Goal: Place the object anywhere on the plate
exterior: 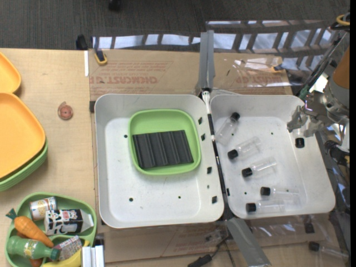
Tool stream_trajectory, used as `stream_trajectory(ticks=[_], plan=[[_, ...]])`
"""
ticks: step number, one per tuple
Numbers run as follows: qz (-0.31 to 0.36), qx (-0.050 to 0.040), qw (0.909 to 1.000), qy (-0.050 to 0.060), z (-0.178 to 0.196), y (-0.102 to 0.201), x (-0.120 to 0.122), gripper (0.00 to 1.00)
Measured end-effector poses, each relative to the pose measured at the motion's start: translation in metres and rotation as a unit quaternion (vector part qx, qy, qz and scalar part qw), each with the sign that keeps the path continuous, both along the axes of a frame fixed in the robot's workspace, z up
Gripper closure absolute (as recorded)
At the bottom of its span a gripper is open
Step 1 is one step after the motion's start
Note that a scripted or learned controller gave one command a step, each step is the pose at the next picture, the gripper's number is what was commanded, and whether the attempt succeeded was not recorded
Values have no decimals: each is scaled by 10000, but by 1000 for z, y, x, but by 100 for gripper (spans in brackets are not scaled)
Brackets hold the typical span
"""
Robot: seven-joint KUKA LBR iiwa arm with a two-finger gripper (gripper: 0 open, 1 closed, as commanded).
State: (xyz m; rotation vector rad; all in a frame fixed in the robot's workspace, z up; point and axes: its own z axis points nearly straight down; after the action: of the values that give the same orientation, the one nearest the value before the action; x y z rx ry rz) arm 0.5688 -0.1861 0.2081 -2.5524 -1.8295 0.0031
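- Camera view, setting: brown cardboard sheeting point(167, 74) covers the bench beneath two shallow white bins, the left bin point(111, 166) and the right bin point(317, 188), which sit touching along a central seam; dark carpet lies beyond.
- Camera view, target: a green square plastic plate point(164, 119) rests in the upper middle of the left bin, carrying a dark grey ribbed rectangular insert point(162, 149) on its floor.
- Camera view, task objects: five clear plastic vials with black caps lie scattered on the floor of the right bin, one near the upper left point(228, 125), two in the middle point(245, 149) point(260, 168), and two along the lower edge point(281, 193) point(267, 207); none lies on the plate.
- Camera view, arm: the grey two-finger gripper point(303, 124) hangs over the right bin's upper right area; whether its fingers are parted or closed cannot be told, and no vial is visible between them.
- Camera view, surroundings: orange plates point(16, 127) are stacked at the left, above a green bowl of toy groceries point(47, 230).
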Motion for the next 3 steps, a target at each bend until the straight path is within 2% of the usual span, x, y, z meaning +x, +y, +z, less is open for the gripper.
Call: stream_trajectory(ticks=[1, 2, 3], plan=[[730, 5, 9973, 7, -35, 12, -41, 100], [1324, 7, 9912, 4, -13, 43, -92, 100], [2284, 8, 9736, 4, -15, 65, -91, 100]])
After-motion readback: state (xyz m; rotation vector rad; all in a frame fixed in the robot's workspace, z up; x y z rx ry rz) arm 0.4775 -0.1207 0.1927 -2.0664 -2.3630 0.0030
